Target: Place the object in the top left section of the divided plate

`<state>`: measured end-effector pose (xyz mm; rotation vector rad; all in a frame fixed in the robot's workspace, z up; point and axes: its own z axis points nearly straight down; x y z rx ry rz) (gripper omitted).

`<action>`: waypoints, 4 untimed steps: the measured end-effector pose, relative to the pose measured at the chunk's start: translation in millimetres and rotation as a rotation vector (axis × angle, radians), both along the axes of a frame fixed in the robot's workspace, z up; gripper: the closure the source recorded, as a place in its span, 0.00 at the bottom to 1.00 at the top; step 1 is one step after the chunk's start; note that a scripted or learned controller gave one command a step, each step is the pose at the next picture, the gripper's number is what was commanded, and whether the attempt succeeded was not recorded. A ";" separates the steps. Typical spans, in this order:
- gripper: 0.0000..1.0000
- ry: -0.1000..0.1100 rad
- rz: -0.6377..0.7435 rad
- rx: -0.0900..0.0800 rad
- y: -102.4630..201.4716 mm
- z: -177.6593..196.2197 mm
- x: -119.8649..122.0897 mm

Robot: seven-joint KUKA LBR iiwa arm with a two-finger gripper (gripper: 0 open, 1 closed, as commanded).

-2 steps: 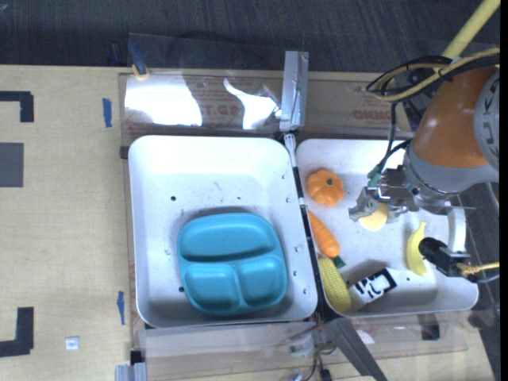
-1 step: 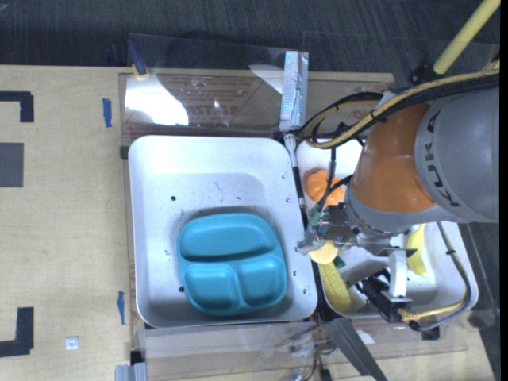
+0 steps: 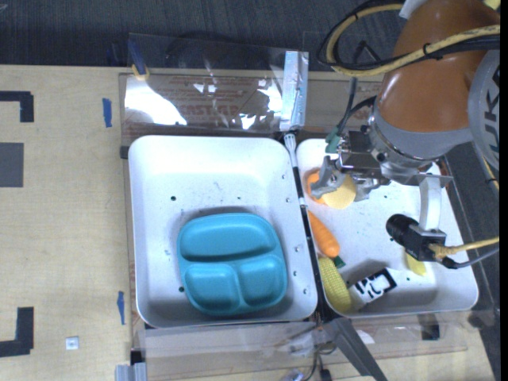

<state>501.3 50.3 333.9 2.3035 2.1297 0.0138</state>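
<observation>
We've got the claw (image 3: 347, 175) low over the right bin (image 3: 452, 288), can't tell its grip. One pale yellow object (image 3: 339, 196) sits right beneath it. At 7 o'clock: one carrot (image 3: 324, 236), one corn cob (image 3: 335, 286). One blue divided plate (image 3: 231, 262) in the left bin (image 3: 151, 181).

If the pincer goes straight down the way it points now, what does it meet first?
Probably the pale yellow object lying directly under the pincer, by the left wall of the right bin. Depth is hard to judge from this slanted view, so contact may already exist.
</observation>
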 end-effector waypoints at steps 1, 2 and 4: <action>1.00 0.012 0.255 -0.004 42.9 4.9 -21.6; 1.00 0.012 0.789 -0.005 81.6 -8.0 -22.1; 1.00 0.008 1.344 -0.008 169.9 -31.8 -22.1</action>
